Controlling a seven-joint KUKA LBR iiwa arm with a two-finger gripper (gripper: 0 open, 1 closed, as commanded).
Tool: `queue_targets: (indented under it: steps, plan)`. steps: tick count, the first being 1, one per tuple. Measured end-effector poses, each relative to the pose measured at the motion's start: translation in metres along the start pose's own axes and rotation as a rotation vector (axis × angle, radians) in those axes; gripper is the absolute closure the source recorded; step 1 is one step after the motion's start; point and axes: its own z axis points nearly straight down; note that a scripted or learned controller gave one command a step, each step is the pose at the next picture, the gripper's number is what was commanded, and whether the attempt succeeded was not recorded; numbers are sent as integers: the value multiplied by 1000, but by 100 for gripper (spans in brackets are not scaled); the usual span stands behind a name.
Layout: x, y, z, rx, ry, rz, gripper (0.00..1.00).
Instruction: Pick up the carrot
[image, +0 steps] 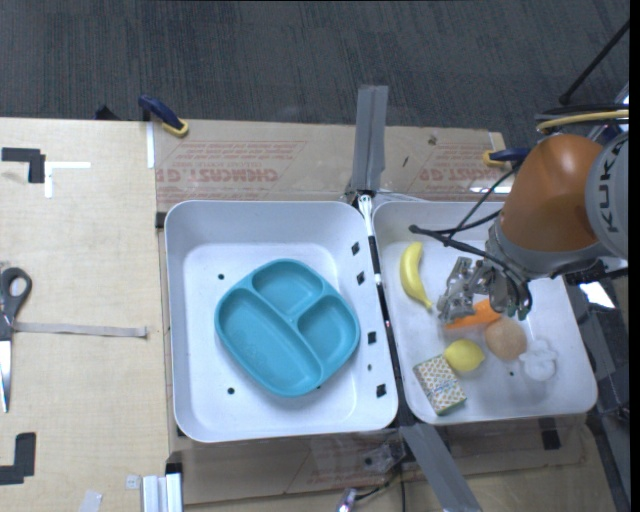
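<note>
A grey robot arm (560, 205) with an orange band reaches into the right white bin (570, 400). Its gripper (462, 296) sits low, touching the carrot (474, 315), which lies near the bin's middle. The fingers seem to straddle the carrot's left end, though the view is too cluttered to tell how wide they stand or whether they grasp it. Left of the carrot lies a banana (413, 273); just below it a lemon (464, 356), a tan egg-like ball (506, 339) and a packet (440, 385).
</note>
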Motion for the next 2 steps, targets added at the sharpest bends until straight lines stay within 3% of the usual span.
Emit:
queue_targets:
  steps: [1, 2]
  plan:
    - [-8, -13, -119, -3, 5, -375, 100]
    - [-8, -13, -119, -3, 5, -375, 0]
